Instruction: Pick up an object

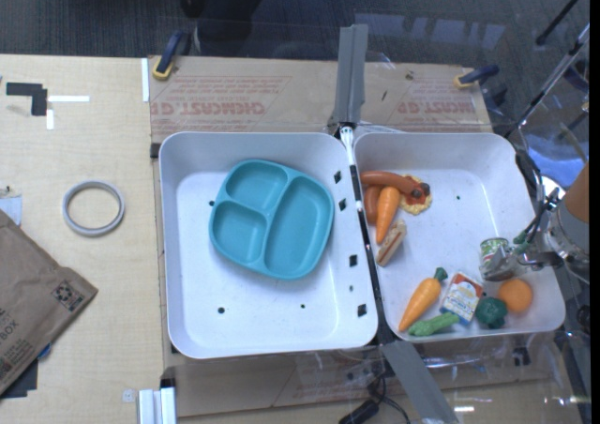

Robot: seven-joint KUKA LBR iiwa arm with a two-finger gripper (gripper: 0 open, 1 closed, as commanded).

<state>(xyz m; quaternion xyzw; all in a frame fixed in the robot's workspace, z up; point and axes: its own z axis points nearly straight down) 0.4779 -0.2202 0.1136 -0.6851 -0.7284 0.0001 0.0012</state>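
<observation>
2 shallow white bins sit side by side on the worktop. The left bin holds a teal divided plate with 3 compartments, lying flat near the middle. The right bin holds the toy food. Near its left wall lie a hot dog, a cookie touching the hot dog's right end, a carrot and a sandwich just below it. Along the front edge are a second carrot, a green pepper, a small carton, a broccoli piece and an orange. A small can stands tilted just above the orange. The gripper reaches in at the bin's right side, right beside the can; I cannot tell how it is set. On the worktop left of the bins lie a tape roll and a brown cardboard box.
</observation>
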